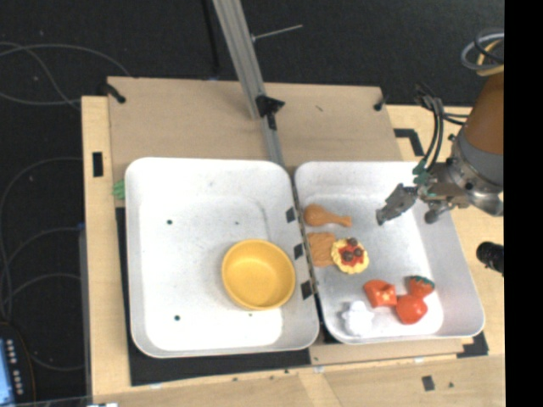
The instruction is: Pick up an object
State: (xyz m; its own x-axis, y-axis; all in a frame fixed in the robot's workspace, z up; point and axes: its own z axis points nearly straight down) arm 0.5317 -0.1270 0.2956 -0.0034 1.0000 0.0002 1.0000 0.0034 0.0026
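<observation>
Hovering over right bin (441, 253), gripper (413, 204) spread wide, holding nothing. Drumstick (325, 218) just left of it; tart (349, 255), tomato (411, 309) below. Yellow bowl (258, 274) in left bin (170, 193).

- Evenly and brightly lit from above, with no harsh glare.
- Near-overexposed white on both bins (212, 185), little surface detail left.
- Soft, short shadows under the yellow bowl (258, 273) and the small toys.
- Slightly soft and grainy overall; dark, murky floor around the tabletop (212, 117).
- Faint blur on the arm (484, 134) at right.
</observation>
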